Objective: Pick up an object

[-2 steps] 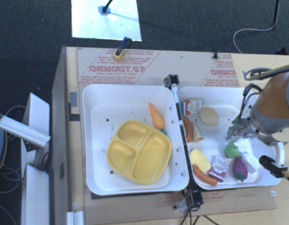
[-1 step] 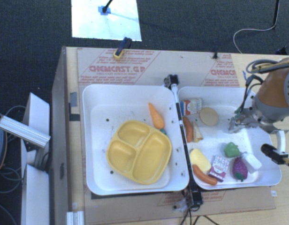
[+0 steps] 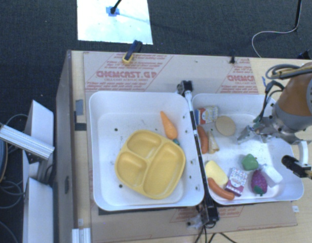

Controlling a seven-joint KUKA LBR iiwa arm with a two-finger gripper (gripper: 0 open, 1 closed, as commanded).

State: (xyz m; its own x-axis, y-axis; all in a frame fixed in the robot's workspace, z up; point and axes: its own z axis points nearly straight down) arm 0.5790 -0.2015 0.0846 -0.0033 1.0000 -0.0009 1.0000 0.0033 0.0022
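Note:
My gripper (image 3: 255, 135) hangs over the right bin (image 3: 247, 101) near its right side, below the orange band of the arm (image 3: 298, 97). Its fingers stand spread open with nothing between them, over bare bin floor. A tan round disc (image 3: 226, 125) lies to its left. A green pepper (image 3: 250, 161) lies just in front of it. A purple toy (image 3: 258, 182), a red and white packet (image 3: 237, 180) and a white block (image 3: 272, 173) sit nearer the front edge.
The right bin also holds a small carton (image 3: 209, 114), an orange sausage shape (image 3: 203, 139), a yellow piece (image 3: 215, 172) and an orange carrot (image 3: 221, 190). The left bin (image 3: 110, 135) bears a yellow divided plate (image 3: 151, 163) and a carrot (image 3: 169, 125).

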